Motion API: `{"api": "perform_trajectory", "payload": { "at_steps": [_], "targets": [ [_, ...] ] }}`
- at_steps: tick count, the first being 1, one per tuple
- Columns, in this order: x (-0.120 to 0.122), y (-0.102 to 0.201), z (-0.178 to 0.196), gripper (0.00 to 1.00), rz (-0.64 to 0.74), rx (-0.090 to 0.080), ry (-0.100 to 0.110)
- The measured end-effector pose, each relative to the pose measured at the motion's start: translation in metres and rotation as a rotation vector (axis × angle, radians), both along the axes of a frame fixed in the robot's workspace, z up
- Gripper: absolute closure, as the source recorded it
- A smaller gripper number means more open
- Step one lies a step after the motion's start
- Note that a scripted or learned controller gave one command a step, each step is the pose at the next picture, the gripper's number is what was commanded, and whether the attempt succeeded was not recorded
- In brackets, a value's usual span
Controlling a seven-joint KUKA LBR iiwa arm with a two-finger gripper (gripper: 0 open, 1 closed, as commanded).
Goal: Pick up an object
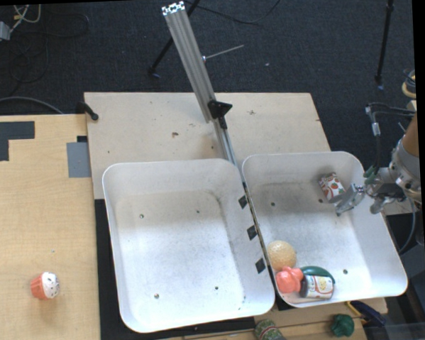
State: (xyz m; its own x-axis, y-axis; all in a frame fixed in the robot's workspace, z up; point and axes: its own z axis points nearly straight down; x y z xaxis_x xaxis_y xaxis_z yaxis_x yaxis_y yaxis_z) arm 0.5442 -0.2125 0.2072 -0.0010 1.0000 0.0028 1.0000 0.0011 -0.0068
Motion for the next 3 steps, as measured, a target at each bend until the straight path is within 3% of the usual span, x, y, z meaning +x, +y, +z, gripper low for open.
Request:
{"api": "perform_trajectory", "payload": {
  "at_steps": [2,3],
  "targets": [
    [0.005,0.006,-0.114,0.0,-0.001,0.0,0.001],
    [0.006,0.005,-0.101,1.0,-0.005,-0.001,-0.003]
  ]
}}
